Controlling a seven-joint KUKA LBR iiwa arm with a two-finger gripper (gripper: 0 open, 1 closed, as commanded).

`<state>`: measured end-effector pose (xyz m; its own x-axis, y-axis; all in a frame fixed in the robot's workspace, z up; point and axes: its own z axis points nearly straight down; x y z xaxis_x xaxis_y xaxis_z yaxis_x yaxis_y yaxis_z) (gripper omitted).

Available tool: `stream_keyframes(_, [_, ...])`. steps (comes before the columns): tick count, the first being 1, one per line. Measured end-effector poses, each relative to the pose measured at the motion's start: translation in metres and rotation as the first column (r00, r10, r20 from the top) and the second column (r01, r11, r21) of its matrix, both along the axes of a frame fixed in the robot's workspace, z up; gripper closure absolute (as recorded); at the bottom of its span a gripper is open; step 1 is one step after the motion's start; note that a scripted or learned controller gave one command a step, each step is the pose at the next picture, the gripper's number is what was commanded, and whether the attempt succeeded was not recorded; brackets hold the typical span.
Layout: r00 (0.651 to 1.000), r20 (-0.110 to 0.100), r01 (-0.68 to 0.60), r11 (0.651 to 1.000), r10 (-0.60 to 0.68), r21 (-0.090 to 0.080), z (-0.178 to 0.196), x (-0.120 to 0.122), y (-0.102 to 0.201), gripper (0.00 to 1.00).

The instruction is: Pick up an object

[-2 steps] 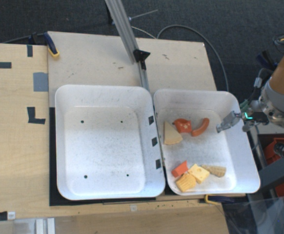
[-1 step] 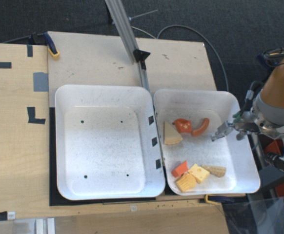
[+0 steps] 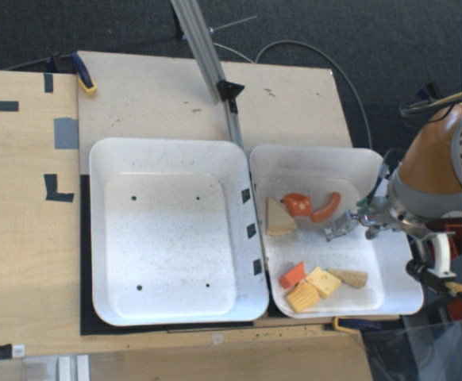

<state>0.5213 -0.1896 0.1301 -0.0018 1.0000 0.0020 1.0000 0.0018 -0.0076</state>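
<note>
White plastic walls the right bin [image 3: 390,296], where the gripper [image 3: 340,228] sits low just beside the orange-red sausage [image 3: 326,208] and tomato [image 3: 298,204]; whether its pincer is wide or narrow I cannot tell. I judge this the reach-in step: next, centre on one piece, close, then lift.

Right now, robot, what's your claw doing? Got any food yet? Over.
Gripper low in right bin, beside sausage. Nothing seen between fingers. Tomato and bread close by; cheese nearer front.
</note>
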Motion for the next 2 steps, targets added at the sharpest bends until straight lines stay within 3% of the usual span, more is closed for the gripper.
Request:
stream_keyframes(1, [1.000, 0.006, 0.001, 1.000, -0.001, -0.003, -0.043, 0.000, 0.000, 0.00])
stream_keyframes(2, [1.000, 0.007, 0.000, 1.000, 0.000, -0.002, -0.031, 0.000, 0.001, 1.00])
